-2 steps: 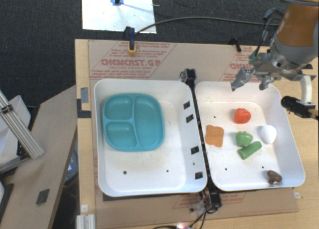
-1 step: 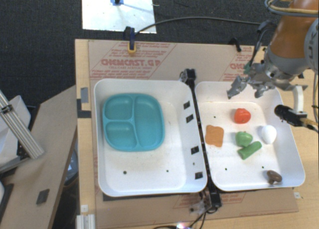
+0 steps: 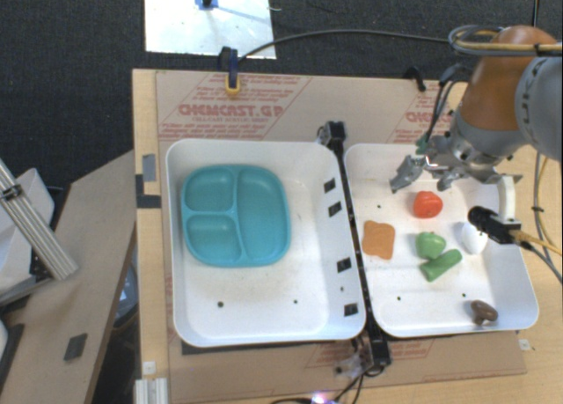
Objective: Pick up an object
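We see a red piece [image 3: 427, 204] lying in the right bin [image 3: 506, 292], in its upper middle part, and we take it as the nearest thing to pick. Just below it and to the left lies a flat orange piece [image 3: 379, 239]; below it sit a green lump [image 3: 429, 243] and a green stick [image 3: 441, 265], touching or nearly touching each other. A white piece [image 3: 473, 238] rests to the right of the green lump, beside a black-tipped fitting on the bin's right rim. A brown piece [image 3: 483, 311] lies apart, near the bin's lower right corner. The gripper [image 3: 426, 173] hangs just above the red piece, a little to its left, with its two fingers spread apart and nothing between them; the red piece lies clear below the fingertips. The grey arm [image 3: 519, 85] with its orange band comes in from the right. The left bin [image 3: 255, 305] holds a teal tray [image 3: 236, 216] with three compartments, well apart from the gripper.
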You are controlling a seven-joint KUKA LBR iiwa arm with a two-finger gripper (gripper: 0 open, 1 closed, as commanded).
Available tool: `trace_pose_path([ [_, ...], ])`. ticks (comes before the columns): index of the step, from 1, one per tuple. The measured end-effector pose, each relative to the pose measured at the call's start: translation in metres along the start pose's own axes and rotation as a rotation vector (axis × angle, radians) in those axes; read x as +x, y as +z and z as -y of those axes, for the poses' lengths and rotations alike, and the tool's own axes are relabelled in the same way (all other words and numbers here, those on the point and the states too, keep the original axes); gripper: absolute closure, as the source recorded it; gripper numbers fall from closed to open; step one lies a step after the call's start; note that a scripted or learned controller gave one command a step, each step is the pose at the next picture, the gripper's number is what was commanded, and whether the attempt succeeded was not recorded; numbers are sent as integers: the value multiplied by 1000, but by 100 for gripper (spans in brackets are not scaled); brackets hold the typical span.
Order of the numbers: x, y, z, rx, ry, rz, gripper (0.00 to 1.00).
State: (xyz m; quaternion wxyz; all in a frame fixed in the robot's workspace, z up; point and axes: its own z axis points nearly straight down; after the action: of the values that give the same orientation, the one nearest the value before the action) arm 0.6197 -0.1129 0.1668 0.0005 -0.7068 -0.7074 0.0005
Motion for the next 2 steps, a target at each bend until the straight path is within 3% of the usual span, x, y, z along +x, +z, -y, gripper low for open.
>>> trace_pose_path([
  [1,-6,48,-9,-3,-1,1,0],
  [2,-6,36,-9,-5,0,0,100],
])
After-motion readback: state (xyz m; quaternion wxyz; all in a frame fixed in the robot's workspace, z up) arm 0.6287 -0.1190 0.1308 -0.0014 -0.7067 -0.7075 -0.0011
